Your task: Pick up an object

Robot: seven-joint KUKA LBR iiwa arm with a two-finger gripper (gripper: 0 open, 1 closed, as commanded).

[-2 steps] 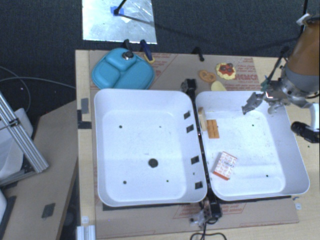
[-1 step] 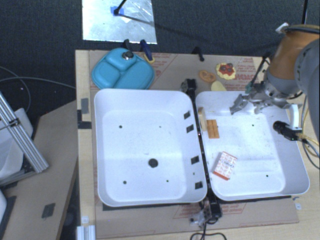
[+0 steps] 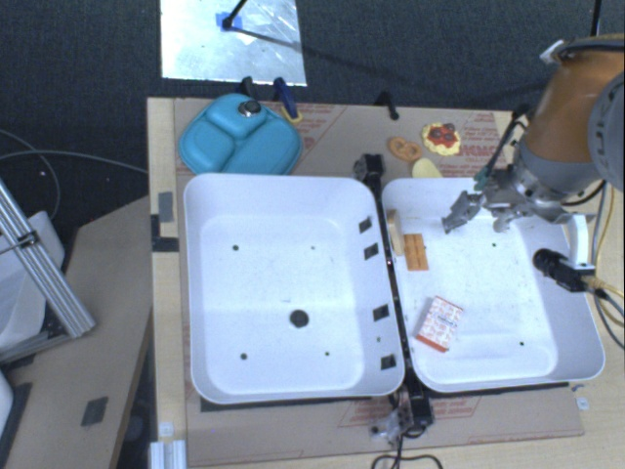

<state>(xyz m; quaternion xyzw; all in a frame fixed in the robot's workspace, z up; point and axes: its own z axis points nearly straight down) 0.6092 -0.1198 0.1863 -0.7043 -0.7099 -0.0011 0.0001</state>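
Note:
In the right bin [image 3: 547, 360] lie an orange wafer-like bar [image 3: 416, 252], a pale stick [image 3: 395, 233] beside the left wall, and a red-and-white packet [image 3: 440, 322] towards the front. A small dark round object [image 3: 299, 318] lies in the left bin [image 3: 210, 262]. My gripper [image 3: 479, 220] hangs over the back of the right bin, right of the orange bar and apart from it. Its two fingers are spread, open, with nothing between them.
Behind the bins sit a blue compartment dish [image 3: 239, 137], small toy food pieces [image 3: 441, 137] and a foil sheet [image 3: 232, 27]. A black part [image 3: 555, 265] juts over the right bin's right side. The arm's orange band [image 3: 571, 106] looms at the right.

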